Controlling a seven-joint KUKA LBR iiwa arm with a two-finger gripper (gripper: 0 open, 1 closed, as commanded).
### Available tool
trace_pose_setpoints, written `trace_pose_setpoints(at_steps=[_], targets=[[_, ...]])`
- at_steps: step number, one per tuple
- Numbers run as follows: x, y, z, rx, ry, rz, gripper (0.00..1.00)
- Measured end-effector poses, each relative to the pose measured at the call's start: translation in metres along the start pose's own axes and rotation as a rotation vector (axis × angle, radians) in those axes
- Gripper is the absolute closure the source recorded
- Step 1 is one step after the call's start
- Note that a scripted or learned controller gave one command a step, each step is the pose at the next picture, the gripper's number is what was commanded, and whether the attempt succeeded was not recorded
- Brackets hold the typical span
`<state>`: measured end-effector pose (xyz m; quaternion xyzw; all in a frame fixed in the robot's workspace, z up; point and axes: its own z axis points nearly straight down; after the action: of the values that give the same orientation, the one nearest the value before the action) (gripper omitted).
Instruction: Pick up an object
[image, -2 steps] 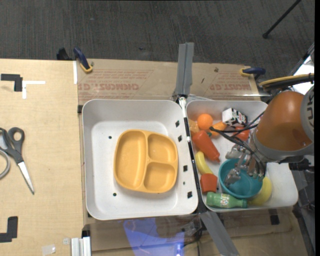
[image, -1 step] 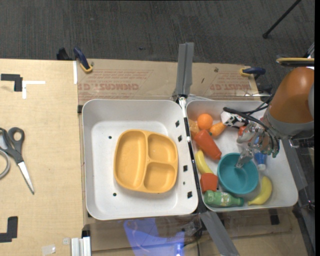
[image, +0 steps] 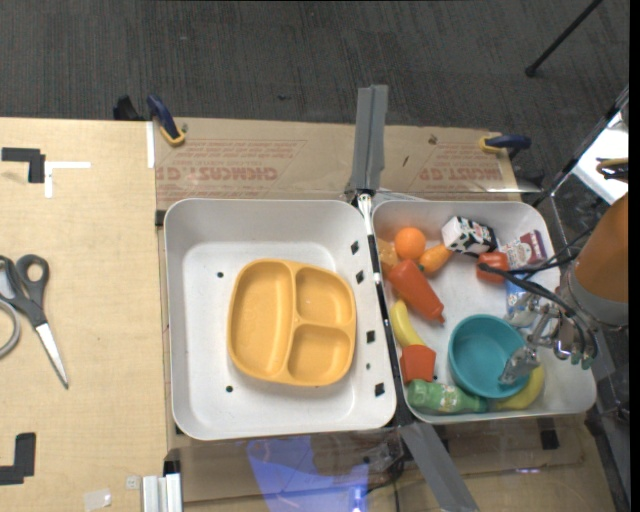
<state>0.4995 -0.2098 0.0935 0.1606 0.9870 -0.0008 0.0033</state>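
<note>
The right bin (image: 470, 212) holds a teal bowl (image: 480, 352), an orange ball (image: 408, 243), a red bottle (image: 415, 289), a yellow banana (image: 402, 325), a red block (image: 418, 361), a green item (image: 440, 398), a black-and-white carton (image: 467, 235) and a small red piece (image: 492, 264). My gripper (image: 517, 368) comes in from the right and hangs low at the bowl's right rim, over a second yellow banana (image: 527, 388). Nothing is seen held in it.
The left bin (image: 190, 300) carries a yellow divided plate (image: 292, 322). Scissors (image: 35, 310) lie on the bench at far left. Cables and the arm's orange band (image: 605, 255) crowd the right bin's right side, above some packets (image: 530, 250).
</note>
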Motion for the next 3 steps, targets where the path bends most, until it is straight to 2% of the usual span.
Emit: trace_pose_setpoints(at_steps=[1,2,3], targets=[[-0.009,0.003,-0.015,-0.001,-0.03,-0.003,1.0],[-0.059,0.048,-0.002,-0.001,-0.002,0.123,1.0],[-0.009,0.06,-0.012,-0.001,-0.048,-0.106,1.0]])
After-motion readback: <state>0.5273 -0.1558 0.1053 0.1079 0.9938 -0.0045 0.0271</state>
